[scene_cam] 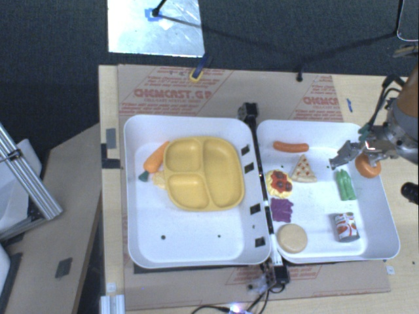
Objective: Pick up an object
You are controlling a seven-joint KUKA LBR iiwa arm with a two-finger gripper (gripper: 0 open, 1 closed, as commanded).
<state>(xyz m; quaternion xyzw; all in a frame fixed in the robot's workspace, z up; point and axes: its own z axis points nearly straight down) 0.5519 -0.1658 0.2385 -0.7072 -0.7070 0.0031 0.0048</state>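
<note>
Two shallow white bins are seen from above, side by side on a tabletop covered with printed cardboard. In the left bin, a yellow divided plate is set near the middle, with a toy carrot lying against its left rim.

The right bin is loosely scattered with play food, apparently spread apart so that single pieces can be reached. Along its left side, from far to near, are found a hot dog sausage, a pizza slice, a small round pizza, a purple leafy piece and a tan bun. Further right, a green vegetable is laid lengthwise, and a small can is lying below it.

At the far right the arm is extended over the bin's right edge. The gripper is held just above the green vegetable, its dark fingers apparently spread, with nothing seen between them. An orange round object is placed just beside it, partly covered by the wrist. The green vegetable is judged the likeliest thing to be picked; no object is yet held.
</note>
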